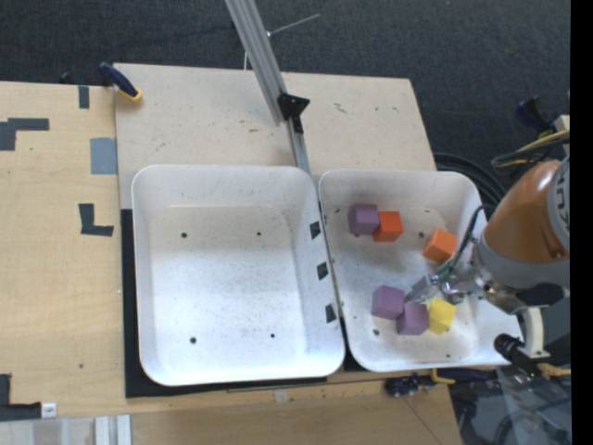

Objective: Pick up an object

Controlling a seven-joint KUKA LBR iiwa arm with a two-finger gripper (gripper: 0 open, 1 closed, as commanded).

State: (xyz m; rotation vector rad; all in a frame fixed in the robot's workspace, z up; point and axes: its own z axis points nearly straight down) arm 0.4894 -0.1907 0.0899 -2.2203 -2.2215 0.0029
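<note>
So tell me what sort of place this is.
Probably a robotics lab's grasping test bench: two shallow white bins side by side on a wooden bench, small coloured blocks in the right-hand one, and a grey-and-orange arm reaching in.

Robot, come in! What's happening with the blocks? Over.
Gripper low in right bin, above yellow block. Nothing seen held. Purple blocks crowd alongside.

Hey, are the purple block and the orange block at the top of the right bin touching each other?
Touching. In the camera view the purple block and the orange block sit side by side in the right bin with no white floor showing between them.
</note>
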